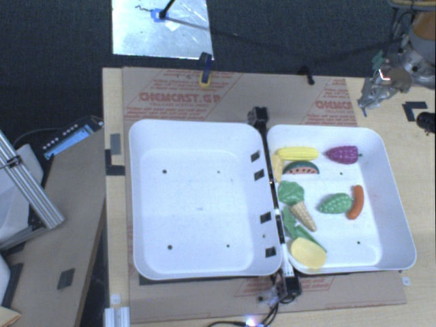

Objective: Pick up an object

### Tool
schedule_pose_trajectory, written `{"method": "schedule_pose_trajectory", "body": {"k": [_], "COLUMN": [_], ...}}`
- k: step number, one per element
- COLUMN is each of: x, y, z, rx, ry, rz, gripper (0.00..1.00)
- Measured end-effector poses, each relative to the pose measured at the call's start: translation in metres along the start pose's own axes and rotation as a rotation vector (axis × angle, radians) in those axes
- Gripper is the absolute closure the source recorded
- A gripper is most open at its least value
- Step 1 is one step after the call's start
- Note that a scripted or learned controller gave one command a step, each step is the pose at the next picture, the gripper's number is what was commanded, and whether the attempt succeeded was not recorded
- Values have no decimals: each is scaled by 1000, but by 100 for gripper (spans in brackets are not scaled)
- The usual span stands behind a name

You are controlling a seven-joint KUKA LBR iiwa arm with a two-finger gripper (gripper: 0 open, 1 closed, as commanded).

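Note:
The right bin point(392, 203) holds several toy foods: a yellow corn cob point(298, 154), a purple grape bunch point(343, 154), a watermelon slice point(300, 168), a green leafy piece point(291, 193), a green vegetable point(335, 203), an orange-red carrot point(355, 201), an ice cream cone point(303, 216) and a yellow lemon-like piece point(308, 253). My gripper point(371, 101) hangs at the upper right, above the bench beyond the right bin's far corner, apart from all the objects. Nothing shows between its fingers.
The left bin point(197, 196) lies beside the right one, joined by a black-clipped divider point(272, 196). A silvery sheet point(161, 19) lies on the dark floor at the back. Metal framing point(27, 189) stands at the left.

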State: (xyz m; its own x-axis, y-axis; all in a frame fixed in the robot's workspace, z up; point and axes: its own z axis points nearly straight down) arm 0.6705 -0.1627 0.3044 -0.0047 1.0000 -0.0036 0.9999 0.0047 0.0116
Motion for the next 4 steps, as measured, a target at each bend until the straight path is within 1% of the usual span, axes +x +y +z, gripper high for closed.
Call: {"method": "schedule_pose_trajectory", "body": {"k": [1, 3, 4], "x": [-47, -43, -9], "y": [-2, 0, -20], "z": [6, -17, 172], "rx": [7, 0, 23], "ry": [0, -3, 8], "rz": [6, -7, 0], "gripper": [100, 100, 100]}}
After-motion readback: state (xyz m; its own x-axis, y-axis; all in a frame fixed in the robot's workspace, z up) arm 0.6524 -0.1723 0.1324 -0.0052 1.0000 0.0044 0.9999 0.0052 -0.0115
